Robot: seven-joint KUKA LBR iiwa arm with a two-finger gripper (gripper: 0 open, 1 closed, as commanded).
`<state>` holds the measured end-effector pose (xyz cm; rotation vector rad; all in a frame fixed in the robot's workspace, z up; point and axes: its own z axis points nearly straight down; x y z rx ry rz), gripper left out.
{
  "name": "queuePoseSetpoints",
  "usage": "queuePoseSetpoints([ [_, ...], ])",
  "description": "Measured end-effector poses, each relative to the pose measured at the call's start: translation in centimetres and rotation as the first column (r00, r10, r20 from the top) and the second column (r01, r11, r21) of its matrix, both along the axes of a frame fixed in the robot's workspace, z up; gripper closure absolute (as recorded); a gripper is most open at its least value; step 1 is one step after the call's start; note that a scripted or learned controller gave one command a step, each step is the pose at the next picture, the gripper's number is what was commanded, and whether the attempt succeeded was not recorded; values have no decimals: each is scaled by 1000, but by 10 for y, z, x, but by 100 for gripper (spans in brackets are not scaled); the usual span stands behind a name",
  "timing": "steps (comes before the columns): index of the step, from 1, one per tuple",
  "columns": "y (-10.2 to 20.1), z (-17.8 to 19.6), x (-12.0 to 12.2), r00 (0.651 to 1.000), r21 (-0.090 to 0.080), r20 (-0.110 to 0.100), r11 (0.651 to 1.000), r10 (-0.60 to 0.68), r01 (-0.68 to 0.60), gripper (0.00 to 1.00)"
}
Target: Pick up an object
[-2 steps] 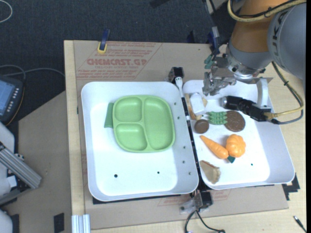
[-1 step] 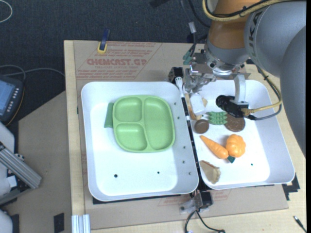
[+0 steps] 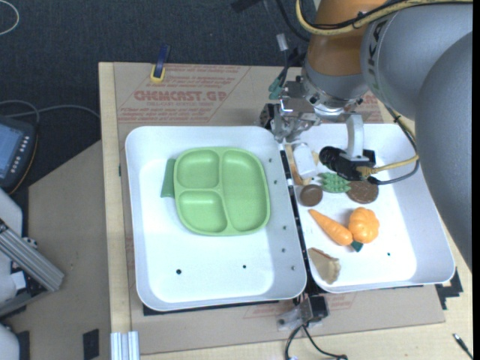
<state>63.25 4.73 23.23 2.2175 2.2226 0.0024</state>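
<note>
The gripper (image 3: 289, 126) hangs over the right shallow white bin's (image 3: 420, 223) far-left corner. The small brown round disc (image 3: 310, 195) lies just nearward, probably closest. Open or shut, I cannot tell.

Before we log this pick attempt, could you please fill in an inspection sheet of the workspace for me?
Surface: cardboard-covered bench bearing a left bin and a right bin, side by side.
Job's things: in the right bin, a carrot, an orange pumpkin beside it, a brown round piece, a brown disc, a green leafy piece, and a tan wedge near the front wall.
Clutter: green divided plate in the left bin.
Grippers: claw over the right bin's far left corner.
Cables: wires at the bench's front edge.
Surroundings: dark carpet; blue clamp at the bench's far edge.
</note>
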Motion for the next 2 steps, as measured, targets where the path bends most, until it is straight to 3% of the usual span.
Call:
queuePoseSetpoints([
  [1,1,-18,-5,1000,0,-6,1000,-2,2,100],
  [2,-6,-1,-11,1000,0,0,1000,-3,3,100],
])
